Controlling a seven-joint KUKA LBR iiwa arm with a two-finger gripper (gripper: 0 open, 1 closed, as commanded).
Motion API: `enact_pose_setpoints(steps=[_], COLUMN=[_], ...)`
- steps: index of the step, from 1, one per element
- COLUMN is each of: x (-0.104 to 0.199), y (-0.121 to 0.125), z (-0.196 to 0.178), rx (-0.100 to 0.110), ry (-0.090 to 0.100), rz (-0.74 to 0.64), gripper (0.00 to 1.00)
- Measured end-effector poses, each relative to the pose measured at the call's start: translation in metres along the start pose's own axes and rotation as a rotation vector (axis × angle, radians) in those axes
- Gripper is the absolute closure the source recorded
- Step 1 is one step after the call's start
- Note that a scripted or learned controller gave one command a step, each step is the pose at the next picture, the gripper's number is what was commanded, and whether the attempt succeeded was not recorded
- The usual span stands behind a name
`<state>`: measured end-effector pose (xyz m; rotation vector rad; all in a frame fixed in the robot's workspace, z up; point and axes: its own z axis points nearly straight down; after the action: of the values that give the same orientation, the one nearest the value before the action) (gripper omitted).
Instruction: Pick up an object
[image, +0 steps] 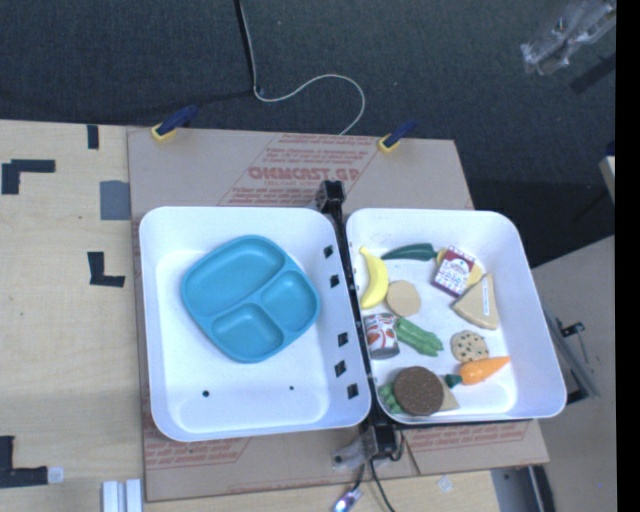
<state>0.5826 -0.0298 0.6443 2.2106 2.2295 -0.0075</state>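
The claw (566, 36) is seen as a pale, blurred shape in the far top right corner of the camera view, over dark floor and well apart from both bins. How far it is open cannot be told from the blur, and nothing can be made out in its hold.

Two shallow white bins are set side by side on a sheet of cardboard (290, 170). In the left bin (165, 390) a blue divided plate (250, 298) is laid flat.

The things to be picked are gathered in the right bin (530, 340). A banana (372, 278) is placed near the bin's left wall, with a dark green pepper (408, 252) just above it and a round tan cracker (404, 298) just beside it. A red and white carton (453, 270) is touching a pale wedge (480, 302). Lower down are a small can (381, 335), a green pod (418, 337), a speckled cookie (468, 346), a carrot (484, 370) and a dark burger (418, 390).
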Motion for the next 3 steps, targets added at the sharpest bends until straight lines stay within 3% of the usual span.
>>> enact_pose_setpoints(steps=[3], x=[0.001], y=[0.001], z=[-0.030], rx=[0.000], ry=[-0.002], rz=[-0.002], gripper=[1.00])
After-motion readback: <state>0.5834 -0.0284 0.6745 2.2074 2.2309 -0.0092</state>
